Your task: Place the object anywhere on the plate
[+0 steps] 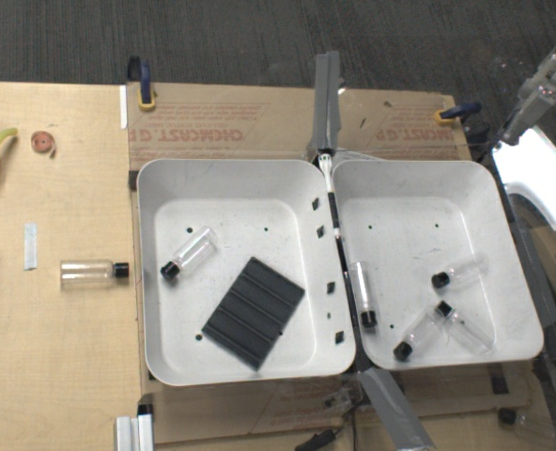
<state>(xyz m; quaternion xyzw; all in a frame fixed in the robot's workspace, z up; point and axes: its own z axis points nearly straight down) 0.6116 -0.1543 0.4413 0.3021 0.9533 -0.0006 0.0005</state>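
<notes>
Wide wooden bench (53, 346) first, with brown cardboard (231, 125) laid under the two white bins. The left bin (156, 205) and the right bin (503, 214) sit side by side, their inner walls touching down the middle.

Up at the right edge there's grey arm hardware, blurred, and the gripper (544, 87) is up there well clear of both bins. Open or closed? Cannot tell from this angle, and nothing can be made out in its grasp.

Inside the left bin, the dark ribbed plate (254, 311) lies flat, turned at a slant, toward the near wall. Just beside its upper left corner, not touching, a clear vial with a black cap (186, 254) lies on its side on the bin floor.

Over in the right bin, a long vial (363, 295) lies along the left wall, a short vial (456, 272) sits mid-floor, and two more vials (433, 332) are bunched near the front.

Out on the bench, a stray vial (92, 271) lies left of the left bin, with a small white strip (30, 247) and a little reddish disc (41, 142) beyond it.
</notes>
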